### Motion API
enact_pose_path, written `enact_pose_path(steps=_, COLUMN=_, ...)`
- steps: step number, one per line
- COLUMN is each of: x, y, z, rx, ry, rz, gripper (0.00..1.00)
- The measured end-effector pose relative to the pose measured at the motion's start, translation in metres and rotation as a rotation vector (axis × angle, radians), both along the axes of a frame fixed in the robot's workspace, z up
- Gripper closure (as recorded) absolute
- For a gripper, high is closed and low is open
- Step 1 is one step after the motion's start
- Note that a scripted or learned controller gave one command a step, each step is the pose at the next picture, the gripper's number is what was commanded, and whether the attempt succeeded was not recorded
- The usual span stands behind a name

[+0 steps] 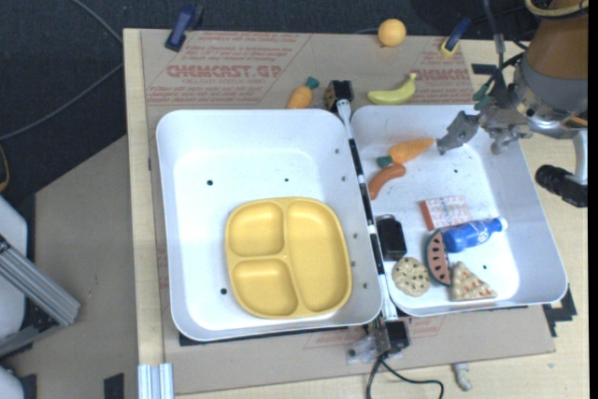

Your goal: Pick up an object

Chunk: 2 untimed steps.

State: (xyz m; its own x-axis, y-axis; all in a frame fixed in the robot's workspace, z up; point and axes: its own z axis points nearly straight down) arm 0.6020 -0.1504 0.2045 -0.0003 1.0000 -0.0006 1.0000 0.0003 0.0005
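Observation:
My gripper [480, 135] hangs over the far right part of the right bin [533, 201], open, with nothing between its fingers. One grey finger [455, 133] points toward an orange carrot [411, 149] just to its left without touching it. A second orange piece [385, 178] lies by the bin's left wall. Nearer the front lie a pink packet [444, 210], a blue bottle [472, 234], a watermelon slice [436, 253], a cookie [409, 276], a pizza slice [470, 283] and a black block [390, 236].
A yellow divided plate [288, 255] sits in the left bin [187, 154]. On the board behind the bins lie a banana [392, 92], an orange ball [392, 33] and a small orange toy [301, 95]. Blue clamps [182, 26] hold the board's corners.

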Motion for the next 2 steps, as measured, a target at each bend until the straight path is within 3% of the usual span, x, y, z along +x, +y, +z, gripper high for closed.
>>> enact_pose_path(steps=1, x=-0.032, y=0.015, z=-0.116, rx=-0.001, ry=-0.007, rz=0.000, gripper=0.00)
enact_pose_path(steps=2, x=-0.080, y=0.021, z=-0.115, rx=-0.006, ry=-0.015, rz=0.000, gripper=0.00)
